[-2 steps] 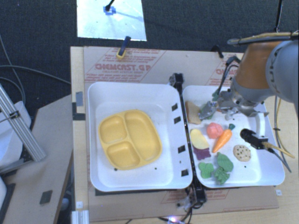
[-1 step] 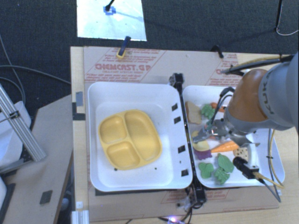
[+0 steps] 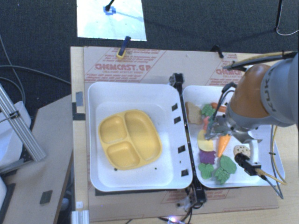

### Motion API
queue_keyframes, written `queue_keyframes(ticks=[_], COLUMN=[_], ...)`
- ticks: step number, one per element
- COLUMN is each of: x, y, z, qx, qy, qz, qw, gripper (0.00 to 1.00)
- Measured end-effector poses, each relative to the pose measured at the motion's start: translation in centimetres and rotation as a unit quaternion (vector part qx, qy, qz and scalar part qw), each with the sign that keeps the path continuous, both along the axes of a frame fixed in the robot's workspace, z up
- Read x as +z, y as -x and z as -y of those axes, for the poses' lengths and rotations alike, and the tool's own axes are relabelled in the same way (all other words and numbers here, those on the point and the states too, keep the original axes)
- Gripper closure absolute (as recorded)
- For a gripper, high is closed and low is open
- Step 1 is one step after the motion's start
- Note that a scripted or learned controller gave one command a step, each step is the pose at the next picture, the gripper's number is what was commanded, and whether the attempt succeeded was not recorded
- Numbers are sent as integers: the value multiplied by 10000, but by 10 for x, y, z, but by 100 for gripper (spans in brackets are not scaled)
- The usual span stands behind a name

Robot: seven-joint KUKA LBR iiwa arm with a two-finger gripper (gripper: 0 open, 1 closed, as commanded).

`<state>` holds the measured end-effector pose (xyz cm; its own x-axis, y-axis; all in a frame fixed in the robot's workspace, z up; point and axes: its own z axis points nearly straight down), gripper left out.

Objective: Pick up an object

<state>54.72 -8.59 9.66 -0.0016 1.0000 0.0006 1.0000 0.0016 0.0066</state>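
Two shallow white bins sit side by side on the bench. The left bin (image 3: 93,125) holds a yellow divided tray (image 3: 129,138) with three compartments, lying slightly askew near the bin's centre. A few small dark specks lie on the bin floor beside the tray.

The right bin (image 3: 275,171) holds a cluster of toy food items. A tan bread slice (image 3: 192,111) lies near the bin's upper left. A green leafy piece (image 3: 207,110) sits just beside it, with a small orange-red piece next to that. Lower down lie a yellow piece (image 3: 205,144), a purple piece (image 3: 207,157) touching it from below, an orange carrot (image 3: 223,143) lying tilted, and two green broccoli pieces (image 3: 223,168) near the bin's front edge. A spotted cookie (image 3: 241,150) rests to the right of the carrot.

The arm (image 3: 266,97) reaches in from the right, its orange band above the wrist. The gripper (image 3: 211,129) is low over the right bin, among the items, just above the yellow piece and beside the carrot's top. Its state cannot be determined from this vantage, and no item can be confirmed as held. A black cable (image 3: 266,175) trails from the wrist toward the bin's front right corner.
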Motion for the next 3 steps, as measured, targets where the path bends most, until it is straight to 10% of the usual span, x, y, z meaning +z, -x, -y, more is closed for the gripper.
queue_keyframes(ticks=[1, 3], x=[0, -12], y=[0, 0], z=[0, -3], qx=[0, 15], qy=[0, 0], qz=[-2, -24], qw=[10000, 10000], gripper=[0, 0])
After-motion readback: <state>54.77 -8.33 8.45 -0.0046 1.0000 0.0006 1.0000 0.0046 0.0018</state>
